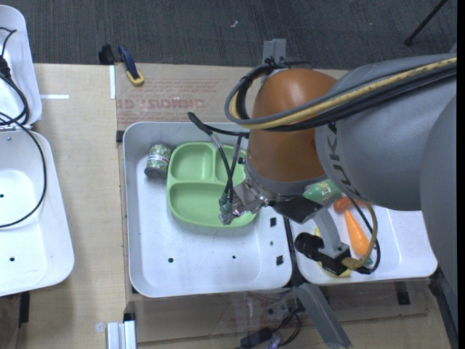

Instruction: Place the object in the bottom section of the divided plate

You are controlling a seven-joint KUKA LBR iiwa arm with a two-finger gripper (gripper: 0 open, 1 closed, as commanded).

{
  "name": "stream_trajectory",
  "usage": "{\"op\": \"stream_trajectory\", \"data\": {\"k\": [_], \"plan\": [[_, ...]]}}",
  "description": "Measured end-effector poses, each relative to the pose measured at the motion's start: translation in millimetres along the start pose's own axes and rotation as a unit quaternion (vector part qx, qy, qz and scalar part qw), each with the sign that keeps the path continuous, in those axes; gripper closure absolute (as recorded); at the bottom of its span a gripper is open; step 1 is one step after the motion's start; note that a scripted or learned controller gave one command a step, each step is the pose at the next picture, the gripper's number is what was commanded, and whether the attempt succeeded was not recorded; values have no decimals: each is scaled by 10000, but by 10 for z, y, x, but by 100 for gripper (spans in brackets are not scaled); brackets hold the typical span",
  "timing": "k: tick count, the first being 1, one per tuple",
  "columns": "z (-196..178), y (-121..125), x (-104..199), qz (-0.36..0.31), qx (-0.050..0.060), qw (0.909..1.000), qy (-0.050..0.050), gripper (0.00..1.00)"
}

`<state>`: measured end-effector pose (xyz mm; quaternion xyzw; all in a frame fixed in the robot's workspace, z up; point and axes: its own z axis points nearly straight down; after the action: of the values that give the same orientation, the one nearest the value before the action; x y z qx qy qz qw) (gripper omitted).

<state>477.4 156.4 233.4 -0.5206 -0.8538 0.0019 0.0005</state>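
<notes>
Camera view: my gripper [231,213] low over green divided plate [195,187], bottom section. Can't tell finger state or any hold. Can [156,160] beside plate's left rim; placement unconfirmed.

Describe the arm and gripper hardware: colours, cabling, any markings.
Grey KUKA arm with a glossy orange band above the wrist. Black and yellowish cables loop over the band. Partial black lettering shows on the grey casing. Small metallic gripper below the wrist.

The pincer [231,214] hangs over the bottom section of the green divided plastic plate [192,198]; a small patterned can [156,159] lies at the plate's ten o'clock, an orange carrot [355,230] at three o'clock.
</notes>
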Motion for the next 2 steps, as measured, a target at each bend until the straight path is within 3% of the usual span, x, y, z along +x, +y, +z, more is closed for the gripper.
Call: {"op": "stream_trajectory", "data": {"k": [1,2], "plan": [[31,-321,-629,801,4,9968,3,100],[-406,171,-597,217,-4,9998,-1,100]]}}
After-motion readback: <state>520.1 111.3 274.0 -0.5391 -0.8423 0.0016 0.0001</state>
